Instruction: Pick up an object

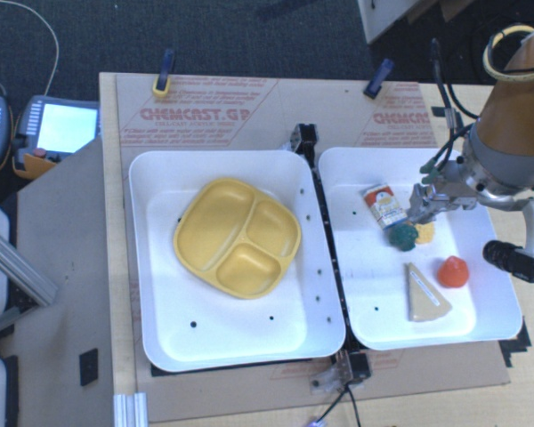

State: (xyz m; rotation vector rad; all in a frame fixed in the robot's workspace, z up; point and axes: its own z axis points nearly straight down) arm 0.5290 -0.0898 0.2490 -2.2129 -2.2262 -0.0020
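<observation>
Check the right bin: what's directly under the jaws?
Under the gripper in the right bin sit a teal ball and a small yellow piece. The gripper covers part of the yellow piece; contact cannot be judged.

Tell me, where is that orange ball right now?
The orange ball lies in the right bin, toward its right side, just right of the tan wedge and below the end effector.

Bright, even overhead light; soft shadows, slightly grainy.
</observation>
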